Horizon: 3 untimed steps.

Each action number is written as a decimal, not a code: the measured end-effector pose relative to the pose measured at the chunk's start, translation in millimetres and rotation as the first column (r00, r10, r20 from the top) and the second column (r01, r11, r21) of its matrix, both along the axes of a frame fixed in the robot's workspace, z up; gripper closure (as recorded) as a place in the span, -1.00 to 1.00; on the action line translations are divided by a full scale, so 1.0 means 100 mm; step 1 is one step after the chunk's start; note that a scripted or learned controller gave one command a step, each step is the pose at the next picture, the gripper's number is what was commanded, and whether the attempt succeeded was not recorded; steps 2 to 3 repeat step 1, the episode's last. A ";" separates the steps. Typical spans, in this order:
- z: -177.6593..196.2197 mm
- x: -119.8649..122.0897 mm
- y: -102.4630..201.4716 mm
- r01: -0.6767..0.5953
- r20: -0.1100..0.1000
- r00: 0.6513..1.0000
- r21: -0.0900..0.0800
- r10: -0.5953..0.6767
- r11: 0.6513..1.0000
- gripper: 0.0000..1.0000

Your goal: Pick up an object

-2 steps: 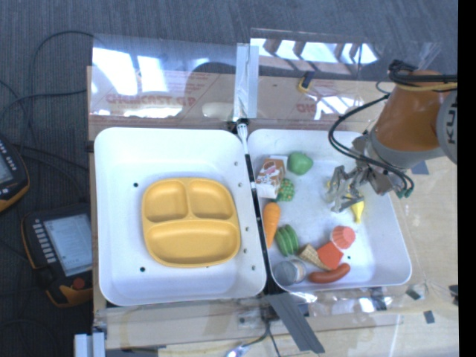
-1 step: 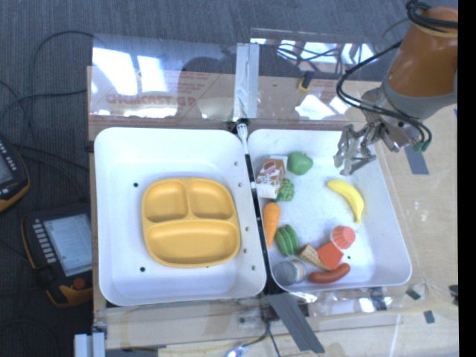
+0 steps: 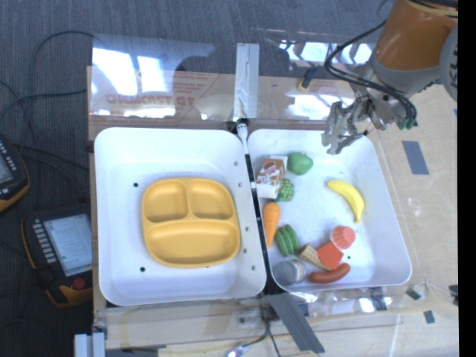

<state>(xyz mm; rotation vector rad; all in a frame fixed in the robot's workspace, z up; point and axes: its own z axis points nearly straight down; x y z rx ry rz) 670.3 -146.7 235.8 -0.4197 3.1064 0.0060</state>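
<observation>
Two-finger gripper (image 3: 340,141) hovering over right white bin's (image 3: 390,207) far corner.
Jaws slightly parted, gripping nothing; curved yellow plastic banana (image 3: 348,197) lying nearby.

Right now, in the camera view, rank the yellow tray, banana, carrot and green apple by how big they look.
Largest to smallest:
1. yellow tray, by far
2. banana and carrot, which look about alike, so I won't rank them
3. green apple
</observation>
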 end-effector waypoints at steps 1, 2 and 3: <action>0.00 0.00 0.00 0.000 0.000 1.000 0.000 0.000 1.000 -1.00; 0.00 0.00 0.00 0.000 0.000 1.000 0.000 0.000 1.000 -1.00; 0.00 0.00 0.00 0.000 0.000 1.000 0.000 0.000 1.000 -1.00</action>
